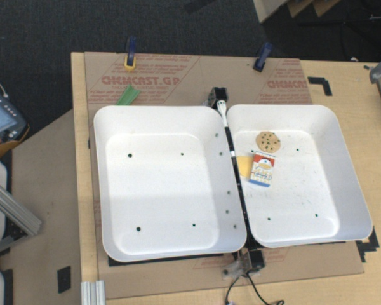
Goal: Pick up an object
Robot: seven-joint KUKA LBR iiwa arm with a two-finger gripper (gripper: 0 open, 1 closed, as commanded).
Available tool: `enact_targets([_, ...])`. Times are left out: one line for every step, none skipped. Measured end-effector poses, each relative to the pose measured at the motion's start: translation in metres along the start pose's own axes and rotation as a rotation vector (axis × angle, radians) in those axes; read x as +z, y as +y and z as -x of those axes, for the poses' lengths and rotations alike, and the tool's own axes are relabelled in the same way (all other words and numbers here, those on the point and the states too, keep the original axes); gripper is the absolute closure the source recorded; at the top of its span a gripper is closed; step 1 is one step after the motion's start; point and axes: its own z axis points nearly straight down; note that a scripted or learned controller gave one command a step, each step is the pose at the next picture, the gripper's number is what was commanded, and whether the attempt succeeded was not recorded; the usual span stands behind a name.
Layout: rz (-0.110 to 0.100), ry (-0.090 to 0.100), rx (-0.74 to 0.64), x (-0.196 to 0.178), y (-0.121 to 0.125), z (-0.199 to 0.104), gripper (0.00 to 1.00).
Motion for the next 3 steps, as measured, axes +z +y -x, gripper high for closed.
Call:
enact_targets([0.005, -0.004, 0.010, -0.012, -0.002, 0.006, 1.00])
enact_targets([-0.015, 0.003, 0.003, 0.086, -0.002, -0.072, 1.00])
enact_targets([-0.022, 0.002, 0.010, 0.263, 0.018, -0.094, 1.00])
